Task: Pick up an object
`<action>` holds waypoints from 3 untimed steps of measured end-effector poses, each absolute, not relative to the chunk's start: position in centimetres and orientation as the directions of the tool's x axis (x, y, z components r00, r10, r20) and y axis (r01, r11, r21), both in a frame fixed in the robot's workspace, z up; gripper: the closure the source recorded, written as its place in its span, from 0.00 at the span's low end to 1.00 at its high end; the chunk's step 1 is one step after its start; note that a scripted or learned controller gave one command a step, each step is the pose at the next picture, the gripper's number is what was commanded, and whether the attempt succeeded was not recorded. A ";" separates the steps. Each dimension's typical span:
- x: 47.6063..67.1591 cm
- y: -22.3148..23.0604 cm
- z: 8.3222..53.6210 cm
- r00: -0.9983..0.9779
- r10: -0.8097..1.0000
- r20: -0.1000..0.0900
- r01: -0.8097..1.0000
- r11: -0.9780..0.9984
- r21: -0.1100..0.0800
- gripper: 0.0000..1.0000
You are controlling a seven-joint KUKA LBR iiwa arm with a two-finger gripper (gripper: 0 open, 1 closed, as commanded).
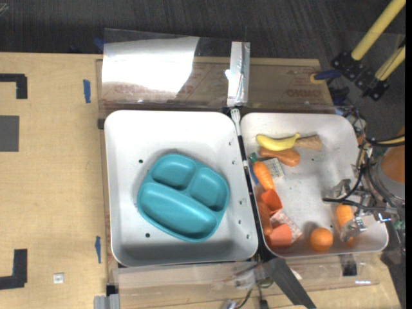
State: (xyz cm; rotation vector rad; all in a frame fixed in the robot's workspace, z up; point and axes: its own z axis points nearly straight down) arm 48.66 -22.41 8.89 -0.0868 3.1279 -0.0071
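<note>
- The gripper sits low over the near right corner of the right bin, with its metal fingers around a small orange piece. The piece shows between them, so I judge it gripped, though the wires and bracket there make the contact hard to read.
- That orange piece lies directly at the tool, long axis running roughly toward and away from the camera, along the fingers rather than across them.
- Just to the tool's left, near the same front wall, rests an orange ball, close but apart from the fingers.
- Further left of the tool, along the bin's left wall, are a carrot, an orange cup-like piece and a red block with a clear wrapper by it.
- Away from the tool, toward the far left corner, a banana lies crosswise, touching a tan stick and an orange sausage shape under it.
- Count: one banana, one carrot, one ball, one red block, one held piece.
- Well to the tool's left, the left bin holds one teal divided plate.
- A straight lift looks like the coming move; the ball beside it is the nearest thing to snag.
</note>
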 end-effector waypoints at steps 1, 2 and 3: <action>48.6 -22.4 8.9 -0.965 -0.263 -0.012 -0.263 0.965 -0.008 0.00; 49.7 -21.5 8.9 -0.956 -0.294 -0.012 -0.294 0.956 -0.009 0.00; 50.2 -21.3 10.2 -0.954 -0.297 -0.026 -0.297 0.955 -0.015 1.00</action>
